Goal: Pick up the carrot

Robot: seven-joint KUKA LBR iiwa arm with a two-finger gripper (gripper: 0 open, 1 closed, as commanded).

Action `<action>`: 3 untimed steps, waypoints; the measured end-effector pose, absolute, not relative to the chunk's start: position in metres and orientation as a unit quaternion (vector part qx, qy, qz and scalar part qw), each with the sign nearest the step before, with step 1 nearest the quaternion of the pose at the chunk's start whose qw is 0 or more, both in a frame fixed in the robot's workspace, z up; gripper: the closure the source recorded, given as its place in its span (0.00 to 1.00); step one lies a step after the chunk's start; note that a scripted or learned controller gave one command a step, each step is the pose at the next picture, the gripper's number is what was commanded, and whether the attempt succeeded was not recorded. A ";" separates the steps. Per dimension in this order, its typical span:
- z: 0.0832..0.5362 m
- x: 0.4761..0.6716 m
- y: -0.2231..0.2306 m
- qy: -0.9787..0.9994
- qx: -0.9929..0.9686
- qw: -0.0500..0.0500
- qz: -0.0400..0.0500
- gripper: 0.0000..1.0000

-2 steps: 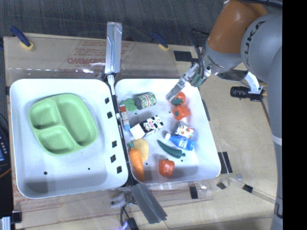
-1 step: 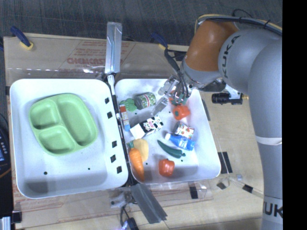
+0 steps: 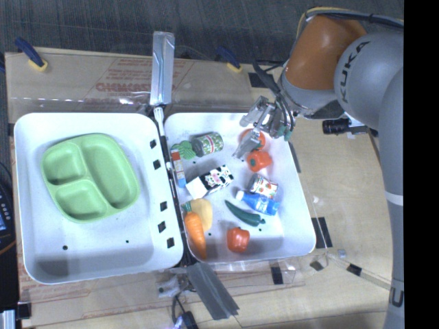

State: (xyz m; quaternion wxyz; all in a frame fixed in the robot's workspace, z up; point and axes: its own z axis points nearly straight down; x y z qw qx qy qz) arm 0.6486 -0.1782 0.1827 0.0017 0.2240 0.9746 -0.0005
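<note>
The arm (image 3: 363, 67) comes in from the right, w/ its orange band up top, and the gripper (image 3: 264, 123) hangs over the far right part of the right bin (image 3: 302, 211). Its fingers (image 3: 255, 112) look a little apart, but how far open can't be told from this angle, and nothing shows clearly between them. Right under the gripper sit two red-orange tomato-like items (image 3: 255, 149), one touching the other, approx. at the bin's far right side.

The carrot (image 3: 195, 233) lies at the near left corner of the right bin, next to the divider between the bins, pointing toward the near edge. It's well apart from the gripper. A pale yellow item (image 3: 202, 209) touches its far end. A small red pepper (image 3: 238, 239) sits just beside it to the right.

Other stuff in the right bin: a green can (image 3: 207, 143) on its side near the far left, a black-and-white carton (image 3: 218, 178) mid-bin, a dark green pepper (image 3: 244, 214), a blue packet (image 3: 259, 203) and a small red-white box (image 3: 263, 186) near the right wall.

The left bin (image 3: 27, 184) holds a green divided tray (image 3: 89, 175), 3 compartments, lying flat.
</note>
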 end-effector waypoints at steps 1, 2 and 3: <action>0.194 0.650 -0.178 0.975 0.222 0.004 -0.001 1.00; 0.194 0.650 -0.178 0.975 0.222 0.003 -0.001 0.00; 0.179 0.634 -0.122 1.000 0.008 -0.001 0.000 0.00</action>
